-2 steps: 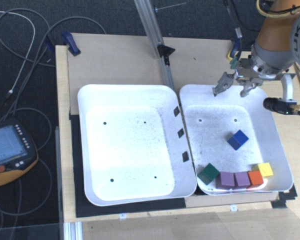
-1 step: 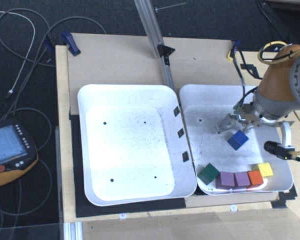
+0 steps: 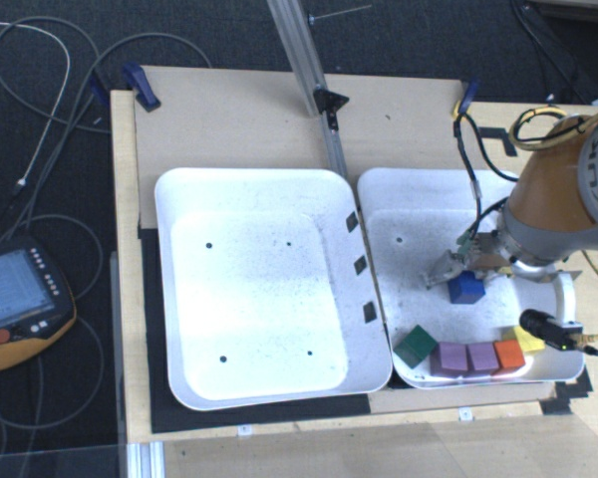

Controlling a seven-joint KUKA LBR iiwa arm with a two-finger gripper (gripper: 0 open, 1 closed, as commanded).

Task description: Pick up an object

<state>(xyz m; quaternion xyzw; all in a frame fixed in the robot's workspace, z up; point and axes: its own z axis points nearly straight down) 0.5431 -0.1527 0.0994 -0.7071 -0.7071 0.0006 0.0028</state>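
Note:
My gripper (image 3: 456, 269) is low over the middle of the right bin (image 3: 409, 207), at the end of the grey and orange arm that comes in from the right. A blue block (image 3: 466, 289) sits directly beneath and just in front of it, partly covered by the wrist. Whether the block is touched or gripped cannot be made out. Along the bin's front wall lie a green block (image 3: 416, 346), two purple blocks (image 3: 451, 358) (image 3: 483, 357), an orange block (image 3: 510, 355) and a yellow block (image 3: 530, 339).
The left bin (image 3: 179, 267) lies beside the right one, with black clips along the shared wall. A metal pole (image 3: 297, 38) slants over the bench's back. Cables hang near the arm at the right bin's far corner.

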